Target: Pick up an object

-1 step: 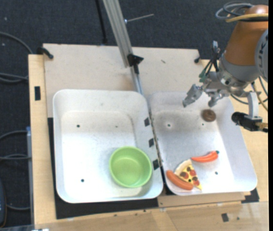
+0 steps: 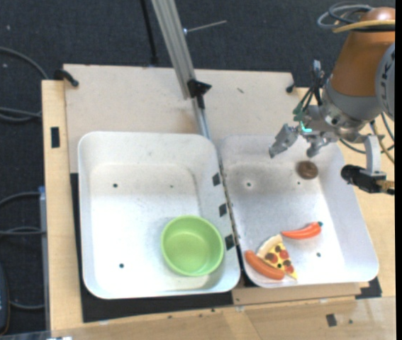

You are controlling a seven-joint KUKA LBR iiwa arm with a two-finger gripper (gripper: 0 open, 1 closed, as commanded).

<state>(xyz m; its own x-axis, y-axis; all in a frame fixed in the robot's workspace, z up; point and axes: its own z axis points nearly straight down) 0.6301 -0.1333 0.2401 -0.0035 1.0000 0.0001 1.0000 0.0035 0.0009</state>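
arm (image 2: 360, 62): orange band, grey wrist | thin cables looped alongside | small teal light | metal-grey jaws

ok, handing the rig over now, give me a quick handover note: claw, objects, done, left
Claw: open, holding nothing, hovering over the far part of the right bin.
Right bin: small brown round object just below the claw; orange carrot toy, pizza slice toy and hot dog toy at the near edge.
Left bin: green bowl in the near right corner.
Done: nothing picked yet.
Left: descend, close on one object, lift. The brown one looks closest.
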